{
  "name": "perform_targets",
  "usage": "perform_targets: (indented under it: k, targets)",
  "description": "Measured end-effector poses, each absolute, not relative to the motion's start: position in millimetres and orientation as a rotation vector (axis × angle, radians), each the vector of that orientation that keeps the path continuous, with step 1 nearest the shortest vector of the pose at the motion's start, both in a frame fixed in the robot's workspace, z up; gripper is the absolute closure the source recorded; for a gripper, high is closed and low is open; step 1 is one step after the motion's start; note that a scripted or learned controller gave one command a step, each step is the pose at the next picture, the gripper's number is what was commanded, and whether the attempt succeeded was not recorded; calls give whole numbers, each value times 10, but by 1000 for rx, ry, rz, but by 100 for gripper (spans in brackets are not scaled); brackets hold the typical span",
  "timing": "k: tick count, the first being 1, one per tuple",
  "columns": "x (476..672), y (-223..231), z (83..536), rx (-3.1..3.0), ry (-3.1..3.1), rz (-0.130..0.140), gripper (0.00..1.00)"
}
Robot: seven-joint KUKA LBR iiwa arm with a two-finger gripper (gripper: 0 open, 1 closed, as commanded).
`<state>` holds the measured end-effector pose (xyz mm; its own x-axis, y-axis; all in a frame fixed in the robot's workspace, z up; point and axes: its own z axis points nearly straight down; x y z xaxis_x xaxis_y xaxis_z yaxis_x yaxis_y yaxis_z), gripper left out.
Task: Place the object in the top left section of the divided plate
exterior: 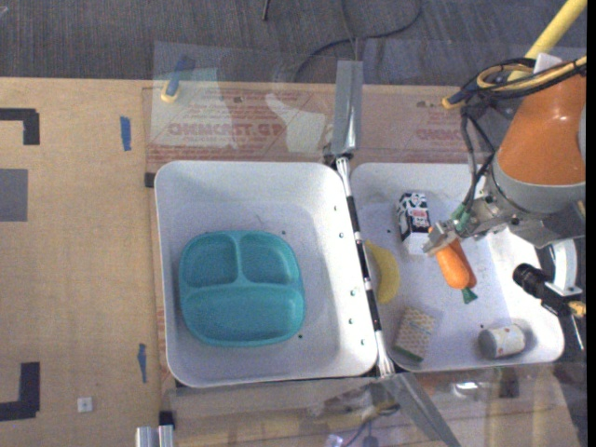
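Gripper (453,234) over right bin (531,343), touching carrot (454,266) top end; finger state cannot tell. Carrot axis slants toward bin's near-right corner. Divided plate (240,287) well left, left bin (186,203).

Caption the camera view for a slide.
Gripper over a toy carrot in the right bin; teal divided plate waits left.

One fixed overhead view, slanting down on both bins (186,194)
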<state>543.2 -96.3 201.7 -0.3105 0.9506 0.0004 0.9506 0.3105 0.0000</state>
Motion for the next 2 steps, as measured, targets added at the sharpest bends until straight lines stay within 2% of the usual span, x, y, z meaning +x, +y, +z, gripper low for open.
perform_targets:
  k: [1, 2]
  targets:
    - [5710, -102, 2476, -1562, -2730, -3, 100]
    - [5635, 804, 2035, -1899, -2500, 2, 100]
